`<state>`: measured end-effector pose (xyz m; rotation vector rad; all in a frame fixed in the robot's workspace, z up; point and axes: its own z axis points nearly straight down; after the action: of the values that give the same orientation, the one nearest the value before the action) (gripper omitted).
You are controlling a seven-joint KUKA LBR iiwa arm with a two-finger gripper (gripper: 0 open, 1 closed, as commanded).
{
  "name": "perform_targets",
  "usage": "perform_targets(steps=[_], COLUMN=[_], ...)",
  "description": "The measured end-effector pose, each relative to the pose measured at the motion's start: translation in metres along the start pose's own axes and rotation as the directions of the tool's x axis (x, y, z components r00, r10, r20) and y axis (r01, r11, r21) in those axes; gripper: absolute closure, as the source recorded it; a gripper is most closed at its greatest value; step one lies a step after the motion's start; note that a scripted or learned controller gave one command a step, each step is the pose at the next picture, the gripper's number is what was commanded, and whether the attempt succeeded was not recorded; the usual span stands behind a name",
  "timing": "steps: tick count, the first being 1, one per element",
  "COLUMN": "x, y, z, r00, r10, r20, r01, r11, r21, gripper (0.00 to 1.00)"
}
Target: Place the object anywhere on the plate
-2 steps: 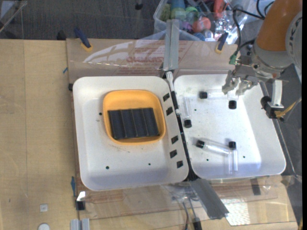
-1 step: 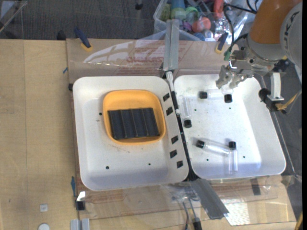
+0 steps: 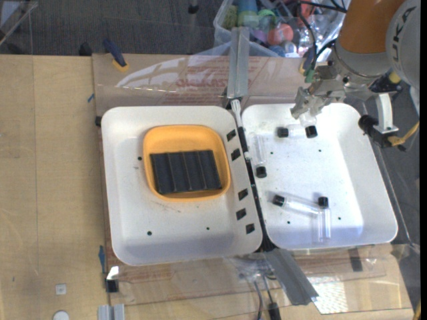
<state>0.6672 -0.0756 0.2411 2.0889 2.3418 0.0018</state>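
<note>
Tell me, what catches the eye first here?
The orange plate in the left bin, with a dark ridged block lying on it. Next, the grey and orange arm's gripper over the right bin's far edge, where clear tubes with black caps lie scattered.

The grey arm [image 3: 373, 25] reached in from the upper right, orange band uppermost. Its gripper [image 3: 308, 105] hung over the right bin's [image 3: 373, 199] far edge, pointing down.
</note>
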Motion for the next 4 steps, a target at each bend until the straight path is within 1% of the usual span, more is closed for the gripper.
perform_targets(steps=[1, 2, 3, 4], x=[0.025, 0.031, 0.036, 0.046], y=[0.003, 0.004, 0.005, 0.005], z=[0.021, 0.004, -0.017, 0.017], r00=[0.955, 0.931, 0.864, 0.707], r10=[-0.298, -0.364, -0.504, -0.707], r20=[-0.004, 0.000, 0.001, -0.004], r01=[0.298, 0.364, 0.504, 0.707], r11=[0.955, 0.931, 0.864, 0.707], r21=[0.003, -0.001, -0.003, -0.001], gripper=[1.00, 1.00, 1.00, 1.00])
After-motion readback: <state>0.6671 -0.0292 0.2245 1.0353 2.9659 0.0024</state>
